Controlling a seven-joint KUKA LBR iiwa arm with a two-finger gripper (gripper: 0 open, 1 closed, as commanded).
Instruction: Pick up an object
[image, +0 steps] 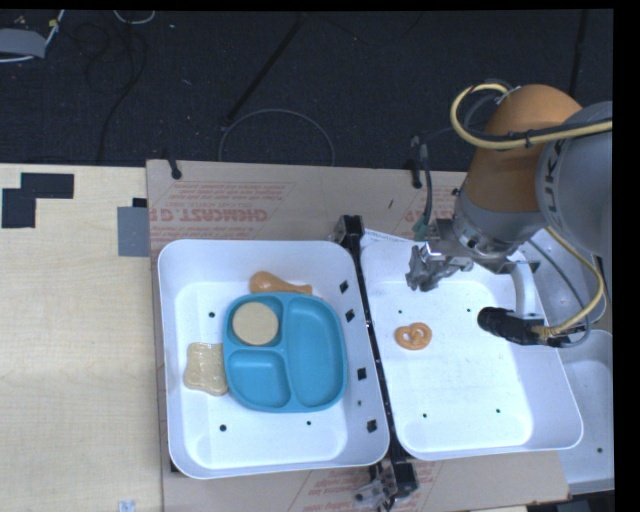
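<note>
A small brown pretzel lies alone on the floor of the right bin. My gripper hangs over that bin's back part, a little above and behind the pretzel, apart from it. In the left bin sits a blue divided plate with a round tan cookie in one compartment. A pale waffle-like piece lies to the left of the plate. An orange-tan piece pokes out behind the plate.
The black divider runs between the two bins. Cardboard lies under the bins. The arm's grey and orange body looms over the right bin's back right corner.
</note>
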